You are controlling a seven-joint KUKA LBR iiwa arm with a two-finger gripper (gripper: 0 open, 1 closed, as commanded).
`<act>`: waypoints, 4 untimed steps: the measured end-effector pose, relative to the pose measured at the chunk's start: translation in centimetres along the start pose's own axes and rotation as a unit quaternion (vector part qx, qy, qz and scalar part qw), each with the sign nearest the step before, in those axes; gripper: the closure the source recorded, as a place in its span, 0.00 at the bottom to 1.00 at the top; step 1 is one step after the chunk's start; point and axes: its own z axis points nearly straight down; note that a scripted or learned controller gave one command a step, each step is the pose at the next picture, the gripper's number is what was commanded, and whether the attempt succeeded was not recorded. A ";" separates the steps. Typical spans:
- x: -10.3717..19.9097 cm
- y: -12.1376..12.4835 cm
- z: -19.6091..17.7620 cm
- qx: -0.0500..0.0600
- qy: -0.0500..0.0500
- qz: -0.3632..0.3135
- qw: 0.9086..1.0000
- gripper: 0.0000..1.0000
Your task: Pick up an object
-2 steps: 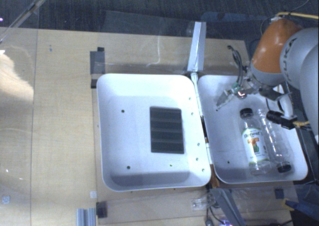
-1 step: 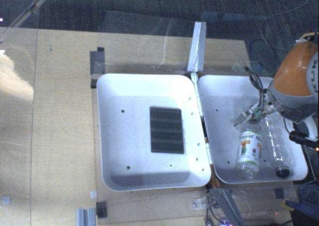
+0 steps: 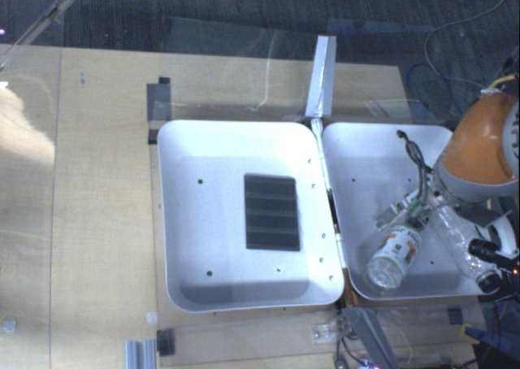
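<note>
1. Nearest the lens, a clear bottle (image 3: 392, 255) lies on its side in the right bin (image 3: 357, 188), toward its front wall.
2. My pincer (image 3: 416, 206) hovers just behind the bottle; opening unreadable, cannot tell.
3. Nothing lifted yet; grasp and raise remain.

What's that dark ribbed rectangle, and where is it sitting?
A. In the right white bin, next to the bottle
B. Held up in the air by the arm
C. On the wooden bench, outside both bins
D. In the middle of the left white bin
D: the dark ribbed rectangle lies flat on the floor of the left bin, while the clear bottle lies in the right bin.
</note>
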 end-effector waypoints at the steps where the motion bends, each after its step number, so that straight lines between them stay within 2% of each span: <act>1: 1.9 -3.4 -0.1 -0.001 -0.002 -0.052 0.999 0.00; 2: 5.5 3.6 0.0 0.000 0.002 -0.043 0.999 0.00; 3: 4.1 -3.4 -0.1 0.000 0.000 0.008 1.000 0.00; 4: 7.7 0.6 -0.1 0.000 0.000 0.086 0.996 0.00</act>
